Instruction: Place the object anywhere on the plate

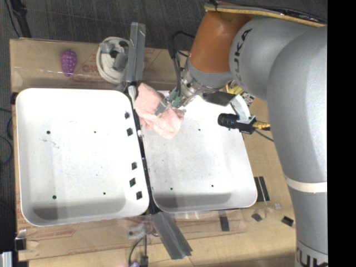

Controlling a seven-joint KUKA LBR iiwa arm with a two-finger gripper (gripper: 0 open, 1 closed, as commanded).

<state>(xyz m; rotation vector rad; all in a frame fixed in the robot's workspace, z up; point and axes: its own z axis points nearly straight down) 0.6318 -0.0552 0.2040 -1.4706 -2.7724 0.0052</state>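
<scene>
End effector (173, 100) is sitting at upper centre of frame, touching pink cloth (157, 115) – can't tell if gripping. Cloth is lying in right bin's (222, 171) upper-left corner.

Bench (44, 60) bears two white bins (72, 154) (200, 166), purple object (68, 62), cable coil (113, 60).

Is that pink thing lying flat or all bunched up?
Bunched up: the pink cloth sits crumpled in folds at the right bin's far-left corner, under the gripper.
</scene>
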